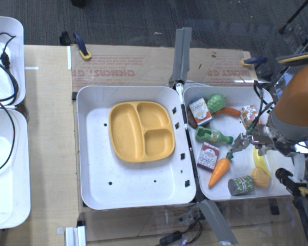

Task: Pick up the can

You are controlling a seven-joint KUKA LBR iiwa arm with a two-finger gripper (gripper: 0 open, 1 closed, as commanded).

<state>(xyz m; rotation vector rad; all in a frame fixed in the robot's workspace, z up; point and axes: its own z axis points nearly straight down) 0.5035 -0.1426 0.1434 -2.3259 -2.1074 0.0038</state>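
Note:
The can (241,185) is green with a grey end and lies on its side near the front edge of the right bin (195,94). My gripper (239,143) hangs over the middle of that bin, about a hand's width behind the can and slightly to its left, apart from it. The grey arm with its orange band (297,104) reaches in from the right. An orange carrot (219,171) lies just left of the can, and a yellow-orange lump (261,178) sits just right of it.
The right bin is crowded: a green bottle (213,136), a red box (208,156), a small carton (200,111), a green vegetable (216,103), a banana (260,160). A yellow divided plate (142,131) lies in the left bin (92,178).

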